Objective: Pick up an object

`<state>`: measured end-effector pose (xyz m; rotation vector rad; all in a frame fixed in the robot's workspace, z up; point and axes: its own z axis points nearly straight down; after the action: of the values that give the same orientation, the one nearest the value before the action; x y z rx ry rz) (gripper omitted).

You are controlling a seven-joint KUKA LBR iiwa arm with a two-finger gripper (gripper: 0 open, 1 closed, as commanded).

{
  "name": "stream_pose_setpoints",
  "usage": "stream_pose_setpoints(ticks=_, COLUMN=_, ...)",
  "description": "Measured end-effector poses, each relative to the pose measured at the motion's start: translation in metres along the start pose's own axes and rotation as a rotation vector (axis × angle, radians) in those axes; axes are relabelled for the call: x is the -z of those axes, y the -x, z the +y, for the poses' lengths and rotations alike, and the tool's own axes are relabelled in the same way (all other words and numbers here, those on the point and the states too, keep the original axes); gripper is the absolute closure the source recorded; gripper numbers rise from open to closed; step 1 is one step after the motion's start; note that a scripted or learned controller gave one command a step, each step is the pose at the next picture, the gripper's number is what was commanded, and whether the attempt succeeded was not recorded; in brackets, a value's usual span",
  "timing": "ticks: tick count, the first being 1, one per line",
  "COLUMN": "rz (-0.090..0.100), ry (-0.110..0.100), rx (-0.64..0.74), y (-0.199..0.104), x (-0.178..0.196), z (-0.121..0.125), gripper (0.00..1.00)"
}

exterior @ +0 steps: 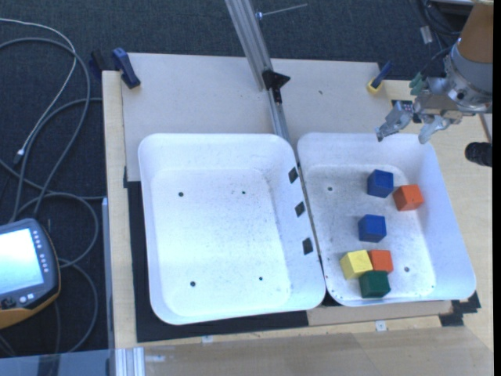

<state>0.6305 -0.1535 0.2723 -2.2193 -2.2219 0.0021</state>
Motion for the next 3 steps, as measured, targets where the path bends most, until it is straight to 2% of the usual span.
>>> stream_pose_setpoints(ticks=1, rz=0.003, ry=-0.008, rx=-0.001, y=0.003, x=-0.135, z=-0.001, gripper=0.0)
stream_pose_setpoints(ticks=2, rz=-0.001, ry=0.007, rx=0.001, y=-0.003, x=-0.146, z=-0.025, gripper=0.0)
stream_pose_setpoints(ticks=3, rz=-0.001, ry=0.003, rx=-0.001, y=0.011, x=-0.174, z=-0.01, gripper=0.0)
